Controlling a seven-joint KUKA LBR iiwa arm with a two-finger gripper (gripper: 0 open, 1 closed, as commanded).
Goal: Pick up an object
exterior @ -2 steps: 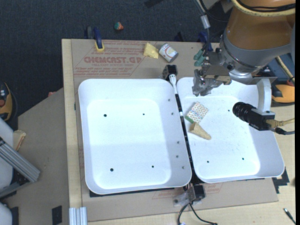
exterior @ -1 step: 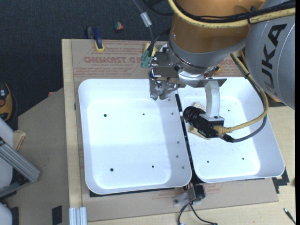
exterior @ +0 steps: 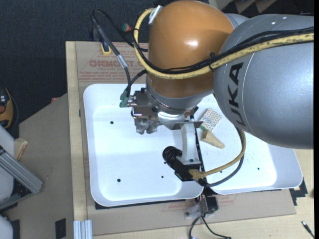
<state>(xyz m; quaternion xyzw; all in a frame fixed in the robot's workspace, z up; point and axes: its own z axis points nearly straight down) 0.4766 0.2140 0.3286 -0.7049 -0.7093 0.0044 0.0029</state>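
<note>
**Desk:** How is the arm posed?

**Photographer:** The grey KUKA arm (exterior: 269, 78) sweeps in from the right and bends straight down over the bench (exterior: 79, 133), its orange band (exterior: 187, 39) facing the lens. Yellow and black cables loop around the wrist. The gripper (exterior: 145, 126) hangs low over the left bin (exterior: 114, 153), near its upper middle.

**Desk:** Is the tool wide, narrow, holding anything?

**Photographer:** I cannot tell; the wrist hides it from above.

**Desk:** And the object?

**Photographer:** A tan wedge-shaped object (exterior: 215, 141) lies in the right bin (exterior: 269, 178), just past the divide, touching a patterned white card (exterior: 211, 118) above it. Both sit beside the wrist mount, apart from the gripper.
</note>
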